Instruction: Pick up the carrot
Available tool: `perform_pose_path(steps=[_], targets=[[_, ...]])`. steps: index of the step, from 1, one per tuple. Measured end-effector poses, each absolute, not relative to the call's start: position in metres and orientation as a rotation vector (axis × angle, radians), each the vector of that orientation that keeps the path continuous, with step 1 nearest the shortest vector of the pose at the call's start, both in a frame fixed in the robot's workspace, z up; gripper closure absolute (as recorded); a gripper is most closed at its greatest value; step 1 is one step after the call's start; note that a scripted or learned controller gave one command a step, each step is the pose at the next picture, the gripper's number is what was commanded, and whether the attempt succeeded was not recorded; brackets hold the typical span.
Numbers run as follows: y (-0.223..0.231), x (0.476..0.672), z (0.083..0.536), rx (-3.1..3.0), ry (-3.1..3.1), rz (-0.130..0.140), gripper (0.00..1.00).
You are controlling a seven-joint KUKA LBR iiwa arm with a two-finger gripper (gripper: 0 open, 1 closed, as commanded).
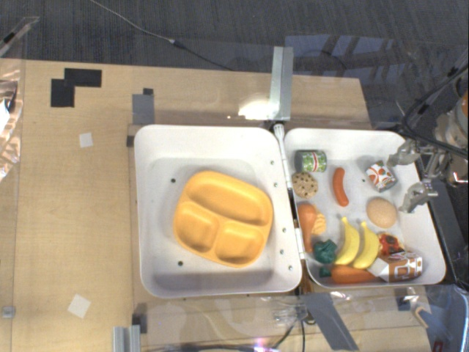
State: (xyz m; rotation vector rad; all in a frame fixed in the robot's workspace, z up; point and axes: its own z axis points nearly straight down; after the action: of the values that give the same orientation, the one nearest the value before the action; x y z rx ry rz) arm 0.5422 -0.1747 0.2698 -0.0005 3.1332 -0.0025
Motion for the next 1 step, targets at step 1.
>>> perform_pose_path(steps=[1], targets=[[-0.1733,0.4996,0.1742,-0.110,3.138,0.000,0.00]])
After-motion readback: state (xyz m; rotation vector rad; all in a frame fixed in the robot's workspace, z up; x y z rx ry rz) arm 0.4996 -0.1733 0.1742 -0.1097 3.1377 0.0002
